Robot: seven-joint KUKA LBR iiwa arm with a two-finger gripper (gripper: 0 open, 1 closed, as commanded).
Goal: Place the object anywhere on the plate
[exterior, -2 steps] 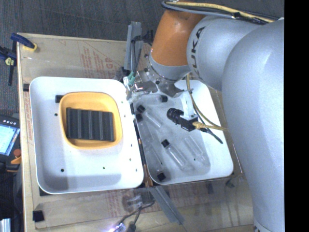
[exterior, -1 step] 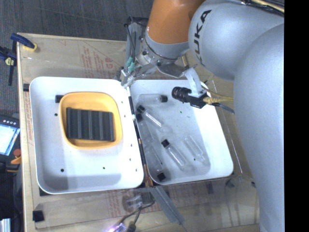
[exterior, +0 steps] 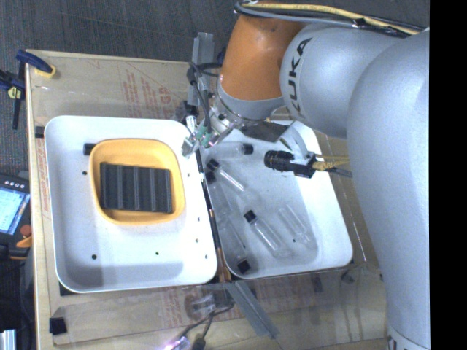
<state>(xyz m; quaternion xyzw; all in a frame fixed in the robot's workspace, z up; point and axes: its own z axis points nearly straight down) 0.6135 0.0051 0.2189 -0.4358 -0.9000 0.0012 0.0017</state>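
A yellow plate (exterior: 135, 152) with a dark ridged centre lies in the left bin (exterior: 109, 268). Several clear tubes with black caps lie in the right bin (exterior: 332, 232): one tube (exterior: 232, 179) near the bin's upper left, another tube (exterior: 261, 228) in the middle, and a third tube (exterior: 235, 250) by the lower left corner. My gripper (exterior: 195, 140) hangs over the rim between the two bins, near their far end, just right of the plate's upper right corner. It is small and partly hidden under the wrist.
The orange wrist band (exterior: 255, 49) and the grey arm cover the right bin's far right side. A black plug with a yellow cable (exterior: 292, 162) juts out over the right bin. Blue clamps (exterior: 33, 65) sit at the bench's far left corner.
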